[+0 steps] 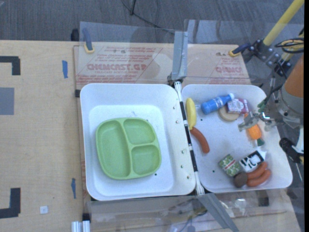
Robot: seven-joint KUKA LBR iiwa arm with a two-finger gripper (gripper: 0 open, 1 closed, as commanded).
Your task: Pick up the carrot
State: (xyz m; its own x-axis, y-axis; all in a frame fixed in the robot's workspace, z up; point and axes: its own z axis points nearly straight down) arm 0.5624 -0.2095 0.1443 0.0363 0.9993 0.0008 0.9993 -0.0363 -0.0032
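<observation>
The carrot (255,132) is a short orange piece with a green stem end pointing toward the bin's front right. It is at the right side of the right bin (285,178). My gripper (250,123) reaches in from the right and sits directly over the carrot's upper end, touching or nearly touching it. The gripper's metal parts cover the carrot's top, and whether the carrot rests on the bin floor or is raised is unclear.
The right bin also holds a banana (191,113), a blue bottle (216,103), a red sausage (200,140), a green can (229,165), a black-and-white pack (251,161) and more sausages (259,174). The left bin (91,100) holds a green divided plate (128,148).
</observation>
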